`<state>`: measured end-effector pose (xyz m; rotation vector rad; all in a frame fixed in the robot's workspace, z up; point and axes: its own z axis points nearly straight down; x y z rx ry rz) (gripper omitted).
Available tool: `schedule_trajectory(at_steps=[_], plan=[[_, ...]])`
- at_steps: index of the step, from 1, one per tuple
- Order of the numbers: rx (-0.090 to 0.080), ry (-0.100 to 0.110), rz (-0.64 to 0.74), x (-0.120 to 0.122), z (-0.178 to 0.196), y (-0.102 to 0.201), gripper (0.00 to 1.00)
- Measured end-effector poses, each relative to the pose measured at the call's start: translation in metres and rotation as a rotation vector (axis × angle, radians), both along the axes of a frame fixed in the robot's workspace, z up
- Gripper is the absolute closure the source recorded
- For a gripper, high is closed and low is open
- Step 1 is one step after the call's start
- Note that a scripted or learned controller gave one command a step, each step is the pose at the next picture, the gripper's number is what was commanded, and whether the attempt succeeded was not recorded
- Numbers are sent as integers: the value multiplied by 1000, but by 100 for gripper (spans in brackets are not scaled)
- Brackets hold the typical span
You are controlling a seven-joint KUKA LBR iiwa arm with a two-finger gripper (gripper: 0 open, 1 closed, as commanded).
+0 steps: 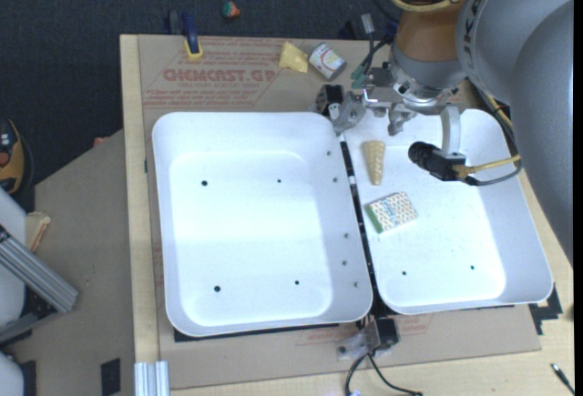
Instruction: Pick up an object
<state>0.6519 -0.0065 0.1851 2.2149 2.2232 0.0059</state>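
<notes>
Two shallow white bins sit side by side on the worktop [146,203]: the left bin [250,221] and the right bin [455,239]. The right bin holds the likely targets, a small cream cone [374,161] near the far end just beside the dividing rim, and a flat speckled packet [392,211] a little nearer the camera, also close to that rim. The gripper [401,112] hangs over the far edge of the right bin, just beyond the cone; whether the jaws are parted or closed cannot be told from this angle, and nothing is seen between them. The cone looks light and fairly rigid, but its taper would probably let it squirt out of a squeeze near the tip, so a hold across the wider end seems the safer choice. The packet appears thin and light, lying flat, which leaves little edge to catch. Both things lie close to the shared rim, so room is tight on that side, while the bin floor towards the arm is open.
</notes>
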Motion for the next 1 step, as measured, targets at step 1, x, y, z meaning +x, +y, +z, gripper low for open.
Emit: schedule_trajectory(at_steps=[1], plan=[[-2,2,-6,8,0,-33,0]])
